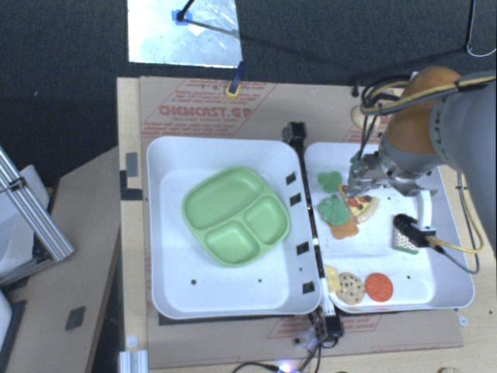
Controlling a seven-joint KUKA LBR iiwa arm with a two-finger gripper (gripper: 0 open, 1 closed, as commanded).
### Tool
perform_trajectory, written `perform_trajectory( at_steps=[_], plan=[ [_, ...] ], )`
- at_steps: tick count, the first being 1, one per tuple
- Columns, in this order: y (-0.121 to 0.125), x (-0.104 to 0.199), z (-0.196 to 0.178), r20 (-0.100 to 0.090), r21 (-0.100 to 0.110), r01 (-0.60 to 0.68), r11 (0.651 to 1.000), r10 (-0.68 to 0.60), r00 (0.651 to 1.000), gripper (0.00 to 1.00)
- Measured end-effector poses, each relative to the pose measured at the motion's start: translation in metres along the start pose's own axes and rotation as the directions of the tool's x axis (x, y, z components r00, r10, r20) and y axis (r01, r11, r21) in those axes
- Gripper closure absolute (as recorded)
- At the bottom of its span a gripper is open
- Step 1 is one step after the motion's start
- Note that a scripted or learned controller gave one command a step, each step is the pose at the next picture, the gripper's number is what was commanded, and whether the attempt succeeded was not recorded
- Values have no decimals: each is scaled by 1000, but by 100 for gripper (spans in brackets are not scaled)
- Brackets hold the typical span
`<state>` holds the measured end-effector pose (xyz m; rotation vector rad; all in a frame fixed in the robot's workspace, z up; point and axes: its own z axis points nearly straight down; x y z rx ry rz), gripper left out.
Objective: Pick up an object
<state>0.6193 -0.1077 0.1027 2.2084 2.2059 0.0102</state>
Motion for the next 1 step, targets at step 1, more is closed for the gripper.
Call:
perform_trajectory(
  at_steps=[1],
  plan=[
    [13, -2, -52, -9, 12, 5, 1000, -5, 1000, 100]
  ],
)
